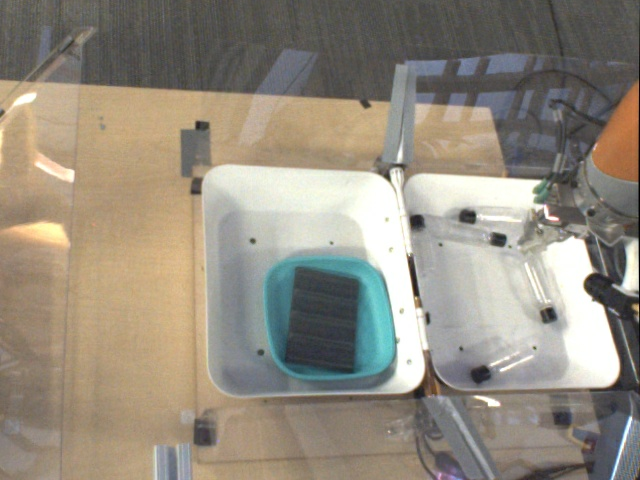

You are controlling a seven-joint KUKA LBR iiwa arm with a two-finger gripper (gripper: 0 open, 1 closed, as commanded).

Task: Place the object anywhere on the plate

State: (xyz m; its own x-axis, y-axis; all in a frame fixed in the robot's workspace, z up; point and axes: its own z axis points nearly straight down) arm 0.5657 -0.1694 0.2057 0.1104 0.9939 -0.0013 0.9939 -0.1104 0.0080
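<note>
A teal square plate [377,313] sits in the front half of the left bin [230,268]. A dark grey ridged rectangular block [323,318] lies flat on the plate, inside its rim, turned slightly clockwise. My gripper [548,220] hangs over the far right part of the right bin [590,368], well apart from the plate and block. The arm's orange band [622,133] shows at the right edge. I see nothing held at the gripper.
Three clear tubes with black caps lie in the right bin: one at the back [480,215], one at the right [540,288], one at the front [503,360]. A metal divider [400,118] runs between the bins. Cables [560,118] hang near the arm.
</note>
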